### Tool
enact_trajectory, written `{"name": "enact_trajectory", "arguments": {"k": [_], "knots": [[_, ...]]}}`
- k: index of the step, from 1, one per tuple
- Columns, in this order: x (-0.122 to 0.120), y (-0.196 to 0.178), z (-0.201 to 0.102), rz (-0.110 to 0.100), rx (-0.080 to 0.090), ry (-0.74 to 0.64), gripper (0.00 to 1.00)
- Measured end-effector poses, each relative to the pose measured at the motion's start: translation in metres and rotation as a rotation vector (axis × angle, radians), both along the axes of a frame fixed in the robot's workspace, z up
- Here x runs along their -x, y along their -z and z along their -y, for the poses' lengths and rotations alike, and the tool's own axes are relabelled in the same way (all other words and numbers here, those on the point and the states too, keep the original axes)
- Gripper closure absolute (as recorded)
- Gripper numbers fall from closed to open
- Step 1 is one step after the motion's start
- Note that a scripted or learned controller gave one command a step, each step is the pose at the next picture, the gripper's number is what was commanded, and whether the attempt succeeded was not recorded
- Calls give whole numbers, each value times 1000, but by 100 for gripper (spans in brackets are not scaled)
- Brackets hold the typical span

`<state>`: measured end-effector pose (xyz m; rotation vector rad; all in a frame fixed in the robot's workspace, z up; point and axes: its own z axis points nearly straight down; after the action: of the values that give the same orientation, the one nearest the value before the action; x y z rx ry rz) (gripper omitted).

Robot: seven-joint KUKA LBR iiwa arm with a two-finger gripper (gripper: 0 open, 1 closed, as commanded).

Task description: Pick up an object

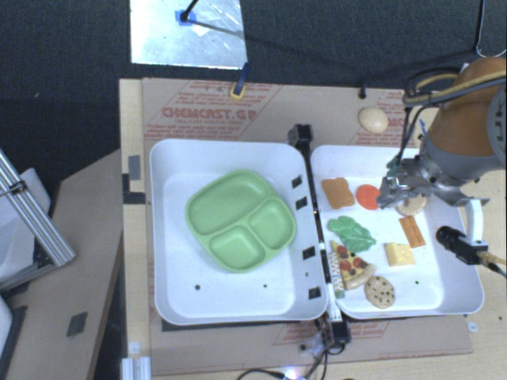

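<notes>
White right bin (455, 295): toy foods; red disc (367, 196), tan round piece (411, 206) directly under gripper (394, 194). Finger state: cannot tell. Risk: crowding beside orange cracker (337, 192), possible nudge or double catch instead of clean lift

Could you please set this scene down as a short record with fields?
left bin: shallow white bin holding a light green three-compartment plate
right bin: shallow white bin holding toy foods
foods: tan toast slice, red round slice, green leafy piece, pizza slice, chocolate-chip cookie, yellow cheese cube, orange-brown strip, beige round piece
gripper: gripper low over the right bin, between the red slice and the beige piece
outside bins: cream egg-shaped object on the cardboard
</notes>
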<state>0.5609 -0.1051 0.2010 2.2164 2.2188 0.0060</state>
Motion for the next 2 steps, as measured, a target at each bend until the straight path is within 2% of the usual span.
{"name": "enact_trajectory", "arguments": {"k": [1, 2], "knots": [[-1, -25, 0, -3, -1, -3, 100], [21, -30, -43, -6, -2, -6, 100]]}}
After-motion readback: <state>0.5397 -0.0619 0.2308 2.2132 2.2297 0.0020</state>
